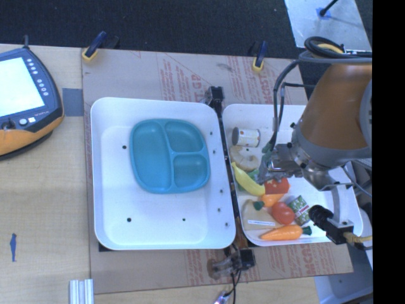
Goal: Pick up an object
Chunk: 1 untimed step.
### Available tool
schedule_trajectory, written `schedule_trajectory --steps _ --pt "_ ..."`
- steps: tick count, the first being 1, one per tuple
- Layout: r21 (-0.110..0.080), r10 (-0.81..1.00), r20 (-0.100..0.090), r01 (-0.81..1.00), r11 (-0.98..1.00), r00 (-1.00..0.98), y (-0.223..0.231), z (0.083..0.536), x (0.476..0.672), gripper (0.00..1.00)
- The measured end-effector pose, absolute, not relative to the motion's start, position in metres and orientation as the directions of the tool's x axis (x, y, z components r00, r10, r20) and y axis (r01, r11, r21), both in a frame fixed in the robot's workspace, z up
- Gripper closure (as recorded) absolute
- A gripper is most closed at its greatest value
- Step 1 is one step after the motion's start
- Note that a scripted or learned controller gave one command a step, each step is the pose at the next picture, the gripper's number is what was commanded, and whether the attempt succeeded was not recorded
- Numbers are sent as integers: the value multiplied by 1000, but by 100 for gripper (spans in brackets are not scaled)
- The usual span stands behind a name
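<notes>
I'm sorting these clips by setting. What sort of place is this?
Probably a robotics lab bench: two white bins clamped onto cardboard, a teach pendant beside them, and toy food under the claw.

The right bin [253, 114] is crowded: banana [248, 180], tomato [283, 213] and carrot [282, 234] lie close together beneath the arm [332, 116]. In the left bin [101, 189], open floor surrounds the blue tray [169, 155].

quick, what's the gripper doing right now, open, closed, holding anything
Gripper: cannot be told; it is down in the right bin among the toy food.
</notes>
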<state>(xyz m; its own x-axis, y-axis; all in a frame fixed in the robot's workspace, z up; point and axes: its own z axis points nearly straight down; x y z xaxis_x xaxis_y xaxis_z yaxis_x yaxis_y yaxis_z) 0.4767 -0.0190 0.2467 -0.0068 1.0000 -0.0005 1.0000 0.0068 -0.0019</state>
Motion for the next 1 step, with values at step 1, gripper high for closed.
schedule_trajectory --steps 1 --pt "0 1000 -2 1000 7 -7 -16 251 477 100"
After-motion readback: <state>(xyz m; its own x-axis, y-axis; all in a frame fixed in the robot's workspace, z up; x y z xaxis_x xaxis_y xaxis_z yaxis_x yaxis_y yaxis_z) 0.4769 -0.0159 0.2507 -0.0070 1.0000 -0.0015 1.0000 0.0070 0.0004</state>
